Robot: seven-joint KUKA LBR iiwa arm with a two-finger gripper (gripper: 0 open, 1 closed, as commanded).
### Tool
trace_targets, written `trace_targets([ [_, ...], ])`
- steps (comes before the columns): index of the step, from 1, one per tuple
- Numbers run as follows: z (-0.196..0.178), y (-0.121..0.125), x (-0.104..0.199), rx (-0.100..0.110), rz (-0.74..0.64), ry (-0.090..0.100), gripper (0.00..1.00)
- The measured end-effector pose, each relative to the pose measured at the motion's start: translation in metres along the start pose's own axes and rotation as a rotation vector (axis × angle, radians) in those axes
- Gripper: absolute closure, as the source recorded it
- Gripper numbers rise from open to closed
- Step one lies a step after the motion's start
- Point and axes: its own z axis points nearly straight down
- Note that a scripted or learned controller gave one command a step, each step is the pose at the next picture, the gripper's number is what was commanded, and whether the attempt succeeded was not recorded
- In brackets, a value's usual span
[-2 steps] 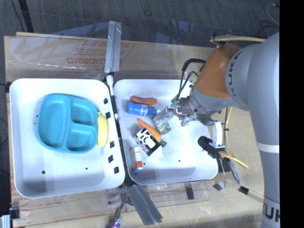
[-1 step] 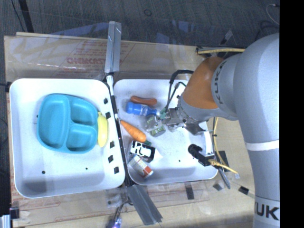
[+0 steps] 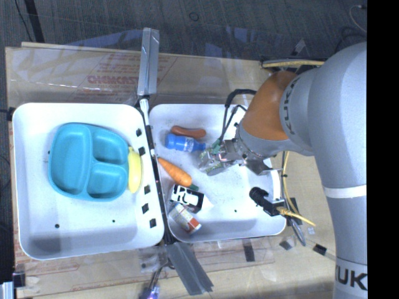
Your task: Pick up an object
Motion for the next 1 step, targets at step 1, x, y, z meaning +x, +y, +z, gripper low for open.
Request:
trace_targets([
  [1, -0.0751, 0.0857, 0.0191, 0.0, -0.004, 0.0, 1.0],
])
